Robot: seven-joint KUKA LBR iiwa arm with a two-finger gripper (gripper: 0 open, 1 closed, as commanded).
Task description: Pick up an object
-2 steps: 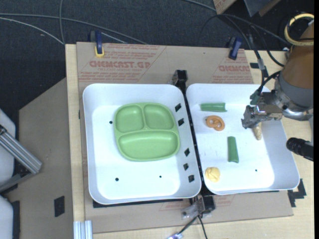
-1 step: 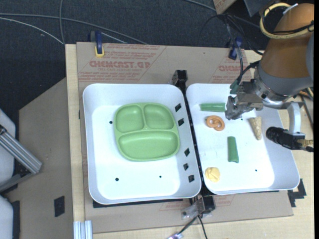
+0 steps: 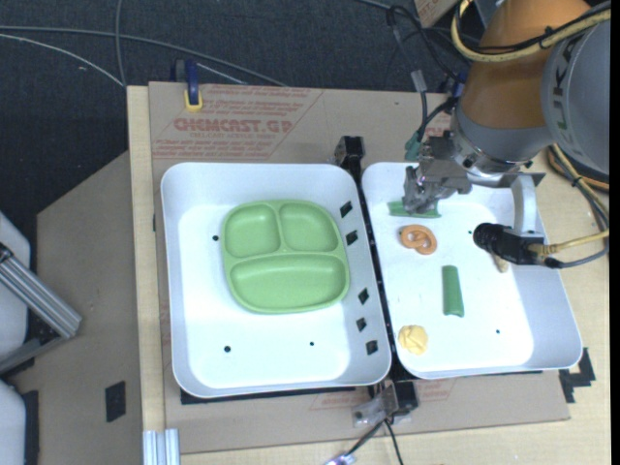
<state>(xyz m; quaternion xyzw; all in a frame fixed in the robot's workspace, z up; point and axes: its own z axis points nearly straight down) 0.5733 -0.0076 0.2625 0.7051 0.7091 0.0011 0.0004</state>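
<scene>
In the right bin (image 3: 542, 342) lie a brown pretzel (image 3: 418, 239), a green stick-shaped piece (image 3: 452, 291) and a small yellow lump (image 3: 413, 338). A flat green piece (image 3: 401, 208) peeks out at the bin's back left, right under my gripper (image 3: 418, 200). The gripper hangs low over that back left corner, just behind the pretzel. Its fingertips are too small and dark to read.
The left bin (image 3: 194, 337) holds a light green divided plate (image 3: 286, 257). A black camera or sensor (image 3: 504, 243) with a cable juts over the right bin's right side. The arm's orange band (image 3: 518, 37) looms above the back right. Black clips (image 3: 356, 260) line the divider between bins.
</scene>
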